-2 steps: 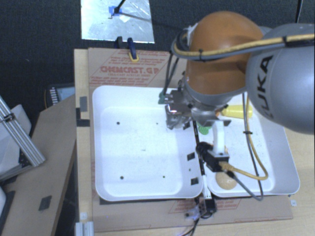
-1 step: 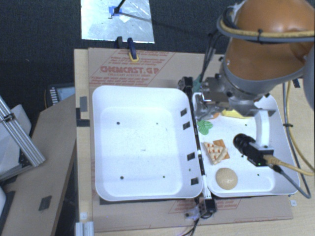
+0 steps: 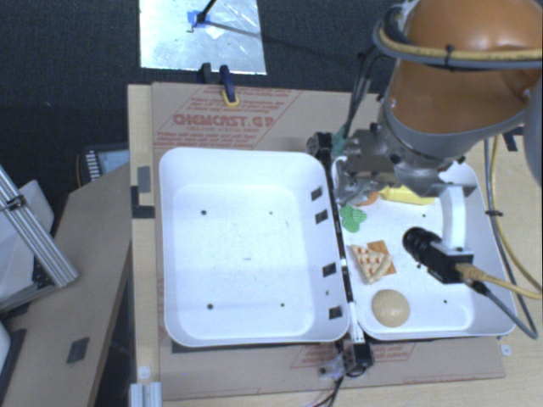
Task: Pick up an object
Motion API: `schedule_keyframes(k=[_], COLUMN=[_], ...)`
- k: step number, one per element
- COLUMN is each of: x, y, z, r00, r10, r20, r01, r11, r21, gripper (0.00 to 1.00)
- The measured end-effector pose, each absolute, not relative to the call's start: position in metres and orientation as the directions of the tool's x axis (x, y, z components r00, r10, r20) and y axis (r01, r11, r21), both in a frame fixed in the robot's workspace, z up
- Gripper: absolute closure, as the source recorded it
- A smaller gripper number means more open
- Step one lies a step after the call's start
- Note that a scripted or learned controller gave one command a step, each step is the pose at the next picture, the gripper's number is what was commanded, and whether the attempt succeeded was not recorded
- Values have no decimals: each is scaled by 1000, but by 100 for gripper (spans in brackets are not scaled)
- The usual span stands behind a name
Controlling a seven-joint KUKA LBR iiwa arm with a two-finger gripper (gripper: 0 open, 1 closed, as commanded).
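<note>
The right bin (image 3: pixel 479 308) holds several small items. A green leafy piece (image 3: pixel 352 219) lies by its left wall. A square waffle-patterned cracker (image 3: pixel 372 261) sits in the middle, with a tan round bun (image 3: pixel 390 307) nearer the front. At the back lie a yellow piece (image 3: pixel 408 196) and an orange piece (image 3: pixel 366 199), both partly covered by the arm. My gripper (image 3: pixel 363 185) is down at the bin's back left corner, right over the orange piece and just behind the green one. The wrist hides its tips.
The left bin (image 3: pixel 246 253) stands beside the right one, with a row of black clips (image 3: pixel 327 244) along the shared wall. The big orange-banded arm (image 3: pixel 467 49) covers the right bin's back. Both bins rest on cardboard (image 3: pixel 225 119).
</note>
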State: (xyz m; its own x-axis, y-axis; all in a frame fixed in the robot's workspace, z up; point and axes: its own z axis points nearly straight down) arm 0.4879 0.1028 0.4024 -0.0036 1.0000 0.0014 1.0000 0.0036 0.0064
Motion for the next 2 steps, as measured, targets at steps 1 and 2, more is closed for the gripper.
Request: schedule_keyframes(k=[1, 2], x=[487, 521], y=[145, 239], z=[544, 533], r00=[-8, -10], r10=[1000, 1000], r20=[7, 2], r01=[1000, 1000], r11=[8, 10], r21=[18, -1], gripper=[100, 100])
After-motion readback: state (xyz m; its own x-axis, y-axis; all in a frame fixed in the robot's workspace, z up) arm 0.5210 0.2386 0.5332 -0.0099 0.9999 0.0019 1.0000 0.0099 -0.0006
